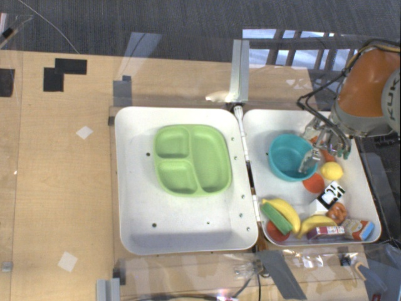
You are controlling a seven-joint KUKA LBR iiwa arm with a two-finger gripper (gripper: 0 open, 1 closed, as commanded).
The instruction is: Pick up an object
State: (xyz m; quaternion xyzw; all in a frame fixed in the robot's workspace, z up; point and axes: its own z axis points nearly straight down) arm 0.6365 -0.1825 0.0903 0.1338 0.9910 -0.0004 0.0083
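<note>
1. I see the table (pixel 56 187) carrying two white bins: the left bin (pixel 135 224) holds a green divided plate (pixel 191 158).
2. The right bin (pixel 257 127) is crowded: teal bowl (pixel 287 158), bananas (pixel 285 211), a lemon (pixel 332 170), and a black-and-white tagged block (pixel 331 195) whose marking I can't read.
3. My claw (pixel 315 150) hangs at the bowl's right rim; I cannot tell whether it is spread or closed.

arm (pixel 376 86) cut by right edge, pincer (pixel 315 155) blurred
</note>
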